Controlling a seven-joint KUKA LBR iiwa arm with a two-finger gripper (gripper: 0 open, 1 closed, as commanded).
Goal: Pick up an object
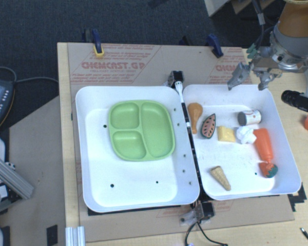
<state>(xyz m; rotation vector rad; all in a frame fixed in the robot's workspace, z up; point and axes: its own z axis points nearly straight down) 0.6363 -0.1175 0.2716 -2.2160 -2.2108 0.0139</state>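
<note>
Nearest the lens, at the counter's (66, 137) front edge, a tangle of black cable and a small clamp (201, 212) sit just below the seam where the two white bins meet. The arm (296, 22) comes in from the upper right, its orange band cut off by the top edge of the frame, and its grey wrist points down and left. The claw (250, 77) hangs over the far rim of the right bin (285, 158), its two grey fingers (236, 77) splayed wide apart with nothing between them.

The arm's upper part runs out of view, and a small grey-and-white cylinder (249, 117) in the right bin is too small to name surely; a crumpled white thing (245, 135) beside it is likewise unclear.

In that right bin lie the objects to pick: a toy ice-cream cone (221, 178) towards the near side, a yellow cheese wedge (226, 134) at mid bin, a watermelon slice (209, 125) left of the cheese, a tan pear-like piece (195, 114) by the left wall, and an orange carrot (265, 148) with a green top to the right. All lie well apart from the claw. The left bin (92, 183) holds a green divided plate (141, 130). Blue clamps (97, 39) grip the counter's far edge.
</note>
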